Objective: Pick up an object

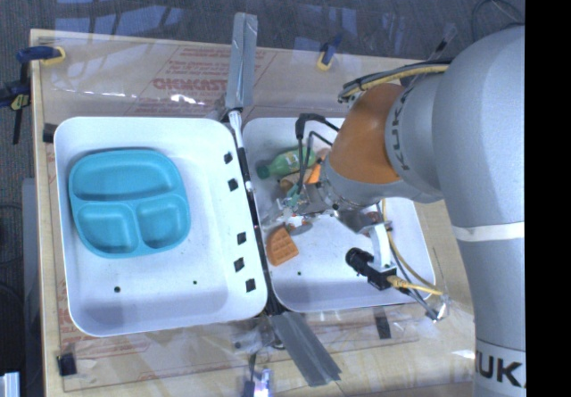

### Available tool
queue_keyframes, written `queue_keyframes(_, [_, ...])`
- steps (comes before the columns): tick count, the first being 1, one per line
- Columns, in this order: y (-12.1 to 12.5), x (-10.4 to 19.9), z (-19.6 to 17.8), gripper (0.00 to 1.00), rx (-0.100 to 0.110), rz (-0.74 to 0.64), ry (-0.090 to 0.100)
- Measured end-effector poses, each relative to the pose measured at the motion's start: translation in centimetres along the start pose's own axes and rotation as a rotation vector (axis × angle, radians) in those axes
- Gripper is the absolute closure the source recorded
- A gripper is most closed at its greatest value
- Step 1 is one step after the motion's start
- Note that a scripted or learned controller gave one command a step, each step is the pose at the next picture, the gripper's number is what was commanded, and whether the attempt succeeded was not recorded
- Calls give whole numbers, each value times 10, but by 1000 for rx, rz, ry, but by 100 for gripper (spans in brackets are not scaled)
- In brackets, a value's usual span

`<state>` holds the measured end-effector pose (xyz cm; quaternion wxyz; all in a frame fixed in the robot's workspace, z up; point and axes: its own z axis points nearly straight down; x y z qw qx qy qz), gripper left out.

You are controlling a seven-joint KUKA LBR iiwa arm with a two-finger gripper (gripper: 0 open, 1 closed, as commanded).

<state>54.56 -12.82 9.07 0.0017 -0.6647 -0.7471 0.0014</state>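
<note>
I steer the gripper (303, 199) down into the right bin (406, 217), just above the orange waffle piece (282, 246). Its wrist hides whether it is open, so I cannot tell. I would descend slowly, centred. The piece looks flat, ridged and small, lying near the bin's left wall.

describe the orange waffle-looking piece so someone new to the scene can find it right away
Start at the right white bin, the one the grey arm reaches into. Look at its lower left area, close to the divider between the two bins: the orange waffle piece lies flat there, below the gripper. Unlike the green bottle further up, it is small, flat, orange and grid-textured.
</note>
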Motion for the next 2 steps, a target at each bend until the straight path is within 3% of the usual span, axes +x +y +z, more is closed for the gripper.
queue_keyframes(1, [1, 0, -10, 100, 1, -6, -1])
queue_keyframes(2, [19, 8, -98, 100, -2, 133, -1])
